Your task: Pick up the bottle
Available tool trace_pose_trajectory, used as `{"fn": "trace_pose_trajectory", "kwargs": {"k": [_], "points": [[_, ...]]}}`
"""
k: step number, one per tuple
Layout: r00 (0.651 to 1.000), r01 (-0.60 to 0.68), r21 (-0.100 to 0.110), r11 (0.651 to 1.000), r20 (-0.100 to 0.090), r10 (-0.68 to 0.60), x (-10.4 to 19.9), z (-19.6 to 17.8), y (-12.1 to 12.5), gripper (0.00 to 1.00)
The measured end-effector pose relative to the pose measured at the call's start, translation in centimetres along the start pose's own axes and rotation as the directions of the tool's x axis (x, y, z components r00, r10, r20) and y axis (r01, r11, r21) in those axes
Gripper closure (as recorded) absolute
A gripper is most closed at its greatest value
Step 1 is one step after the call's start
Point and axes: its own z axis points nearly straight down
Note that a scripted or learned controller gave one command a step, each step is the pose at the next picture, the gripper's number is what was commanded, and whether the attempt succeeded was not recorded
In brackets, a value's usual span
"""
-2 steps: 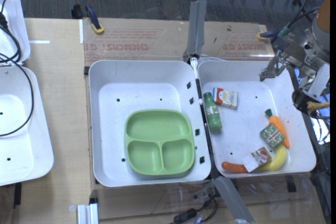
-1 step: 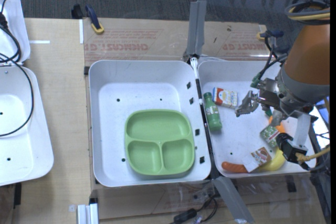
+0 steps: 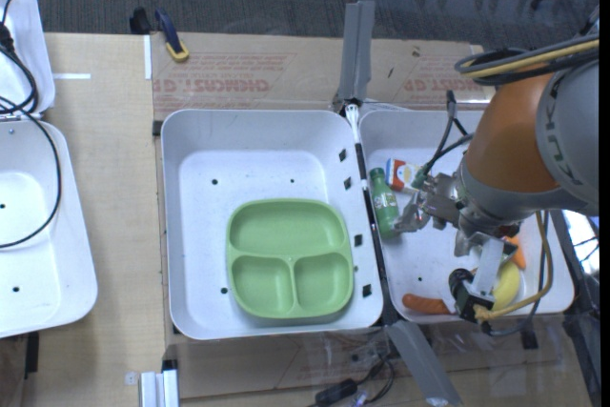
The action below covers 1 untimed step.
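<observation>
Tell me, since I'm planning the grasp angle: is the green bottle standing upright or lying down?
Lying down. The green bottle lies on the floor of the right bin, its full length showing along the left wall, cap toward the far side.

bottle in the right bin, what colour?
Green, with a green cap; the bottle lies by that bin's left wall in the camera view.

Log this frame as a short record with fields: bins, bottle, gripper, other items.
left bin: holds a green divided plate
right bin: holds the bottle, a hot dog, a banana and a small carton
bottle: green, lying along the right bin's left wall
gripper: low in the right bin, just right of the bottle
grasp: cannot tell from this view
</observation>
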Motion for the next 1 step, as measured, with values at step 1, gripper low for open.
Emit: {"fn": "trace_pose_trajectory", "kwargs": {"k": [1], "points": [[1.0,0.031,-0.002,1.0,0.0,-0.031,1.12,-4.21,4.17,0.0]]}}
